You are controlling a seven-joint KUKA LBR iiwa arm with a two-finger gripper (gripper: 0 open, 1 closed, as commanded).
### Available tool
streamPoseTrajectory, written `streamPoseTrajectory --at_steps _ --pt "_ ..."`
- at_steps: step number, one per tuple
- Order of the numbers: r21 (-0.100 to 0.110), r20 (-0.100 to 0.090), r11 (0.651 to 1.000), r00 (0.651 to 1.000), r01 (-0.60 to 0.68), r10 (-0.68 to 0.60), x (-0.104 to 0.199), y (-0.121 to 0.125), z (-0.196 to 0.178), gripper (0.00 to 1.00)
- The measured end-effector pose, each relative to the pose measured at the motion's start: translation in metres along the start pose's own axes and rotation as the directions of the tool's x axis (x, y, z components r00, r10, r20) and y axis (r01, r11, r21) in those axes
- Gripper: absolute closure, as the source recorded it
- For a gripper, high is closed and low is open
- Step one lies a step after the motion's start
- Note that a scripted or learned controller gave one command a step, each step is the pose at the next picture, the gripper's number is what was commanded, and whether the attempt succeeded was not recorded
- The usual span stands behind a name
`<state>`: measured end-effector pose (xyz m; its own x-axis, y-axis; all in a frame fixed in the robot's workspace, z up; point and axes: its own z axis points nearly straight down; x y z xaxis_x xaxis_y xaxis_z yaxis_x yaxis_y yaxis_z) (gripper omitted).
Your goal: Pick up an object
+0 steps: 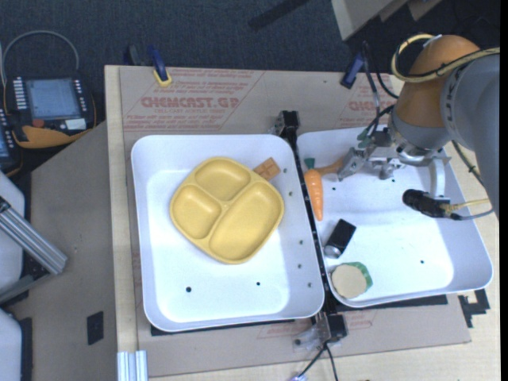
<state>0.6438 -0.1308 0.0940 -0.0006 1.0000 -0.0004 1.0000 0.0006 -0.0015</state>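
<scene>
Overhead, your arm (444, 94) is reaching in from the right, its gripper (373, 165) hanging low over the right bin (468, 252); you cannot tell its state. Lying there are a carrot (316, 193), black block (340, 237) and round disc (351, 279). The left bin (159, 276) is holding a yellow plate (227, 209).

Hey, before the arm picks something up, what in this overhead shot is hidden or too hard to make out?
- Gripper: whether it holds anything is too small and cluttered to tell in the camera view.
- Wooden block: partly hidden under the yellow plate in the left bin.
- Round item in the right bin: too small to identify.
- Black object: too dark to identify.
</scene>
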Motion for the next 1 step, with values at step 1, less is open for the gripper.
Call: streamPoseTrajectory --at_steps 1 --pt "-0.001 0.0 1.0 1.0 0.0 0.0 0.0 0.0009 -0.0141 1.0"
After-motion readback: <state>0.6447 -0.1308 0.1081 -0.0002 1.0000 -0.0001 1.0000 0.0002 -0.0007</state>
